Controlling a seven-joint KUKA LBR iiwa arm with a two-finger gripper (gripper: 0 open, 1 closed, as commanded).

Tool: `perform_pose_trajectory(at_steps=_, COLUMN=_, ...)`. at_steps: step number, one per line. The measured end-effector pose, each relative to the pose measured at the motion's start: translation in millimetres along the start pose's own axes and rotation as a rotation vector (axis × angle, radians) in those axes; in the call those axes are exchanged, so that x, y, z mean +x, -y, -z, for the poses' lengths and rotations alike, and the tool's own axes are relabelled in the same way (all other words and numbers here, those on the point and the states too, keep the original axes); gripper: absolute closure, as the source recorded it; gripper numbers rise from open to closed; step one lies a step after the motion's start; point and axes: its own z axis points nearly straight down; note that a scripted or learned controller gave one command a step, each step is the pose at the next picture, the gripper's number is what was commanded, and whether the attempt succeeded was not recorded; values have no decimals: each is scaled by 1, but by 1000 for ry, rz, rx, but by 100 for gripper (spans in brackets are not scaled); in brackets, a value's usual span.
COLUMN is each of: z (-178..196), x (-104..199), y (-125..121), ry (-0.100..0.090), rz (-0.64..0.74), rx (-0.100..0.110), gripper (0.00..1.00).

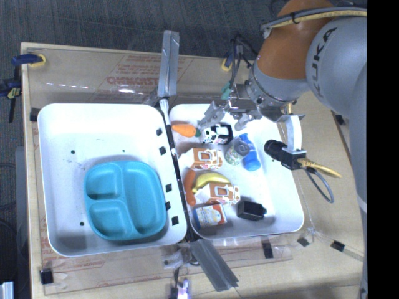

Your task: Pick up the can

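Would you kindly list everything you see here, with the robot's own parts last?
Bins: two, white, side by side.
Tray: one, light blue, left bin.
Carrot: one, orange, right bin, back left.
Black-and-white thing: one, right of the carrot.
Can: one, greyish, mid right bin; uncertain.
Bottle: one, blue, beside the can.
Cartons: two, orange-white, above and below the banana.
Banana: one, yellow, right bin.
Orange thing: one, left of the banana.
Pack: one, blue-orange, right bin, front.
Block: one, black, right bin, front right.
Arm: one, grey and orange, from the right.
Hand: one, grey, above the right bin's back.
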Motion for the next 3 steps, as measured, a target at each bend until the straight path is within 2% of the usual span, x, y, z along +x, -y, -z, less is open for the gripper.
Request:
perform_pose_trajectory(at_steps=1, z=-181, x=-37, y=53, ry=1, rz=103, rx=-7, gripper=0)
perform_pose_trajectory(at_steps=2, z=-177, x=-86, y=-6, ry=1, rz=36, rx=-4, gripper=0)
perform_pose_trajectory(at_steps=3, z=-167, x=-86, y=-7, ry=1, rz=40, rx=-2, gripper=100)
